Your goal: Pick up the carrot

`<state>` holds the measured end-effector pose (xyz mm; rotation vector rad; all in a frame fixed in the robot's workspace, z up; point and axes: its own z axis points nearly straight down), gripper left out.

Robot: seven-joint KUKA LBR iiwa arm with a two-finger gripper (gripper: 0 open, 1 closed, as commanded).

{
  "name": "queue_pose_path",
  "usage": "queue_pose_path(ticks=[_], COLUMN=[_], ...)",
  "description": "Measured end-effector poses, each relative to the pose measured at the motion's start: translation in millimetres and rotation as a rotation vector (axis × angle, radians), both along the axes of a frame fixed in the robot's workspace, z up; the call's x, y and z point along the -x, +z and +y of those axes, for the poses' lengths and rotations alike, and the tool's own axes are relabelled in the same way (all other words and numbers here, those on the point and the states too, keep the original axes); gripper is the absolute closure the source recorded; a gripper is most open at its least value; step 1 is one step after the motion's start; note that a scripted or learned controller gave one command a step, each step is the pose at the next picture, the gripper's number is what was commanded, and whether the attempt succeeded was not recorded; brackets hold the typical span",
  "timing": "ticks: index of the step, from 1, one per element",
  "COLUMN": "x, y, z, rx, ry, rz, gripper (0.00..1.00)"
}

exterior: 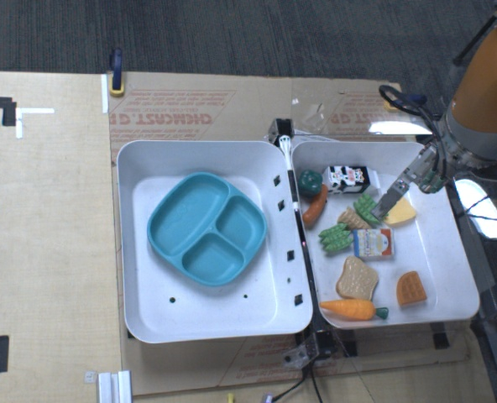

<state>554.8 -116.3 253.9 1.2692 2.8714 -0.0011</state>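
Observation:
The carrot (347, 310), orange with a small green stub at its right end, lies flat along the front wall of the right bin (450, 250). My gripper (382, 212) reaches in from the upper right and hangs low over the middle of that bin. Its tip is beside a green leafy toy (365, 205) and the yellow cheese wedge (402, 215). That puts it well behind the carrot and slightly to its right. Nothing shows in the gripper's grasp.
Around the gripper lie a pea pod (335, 238), a small carton (373, 243), a bread slice (357, 279), an orange cracker (411, 290), a cow-print box (347, 177) and a red-orange pepper (316, 208). A blue divided plate (206, 227) sits in the left bin (131, 250).

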Motion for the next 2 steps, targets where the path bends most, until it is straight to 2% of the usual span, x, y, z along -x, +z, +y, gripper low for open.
queue_pose_path(ticks=[1,2], x=[-22.4,-37.6], y=[-11.8,-46.4], z=[-43.3,-75.2], rx=[0.003,0.002], ry=[0.132,0.267], rz=[-0.004,-0.002], gripper=[0.0,0.0])
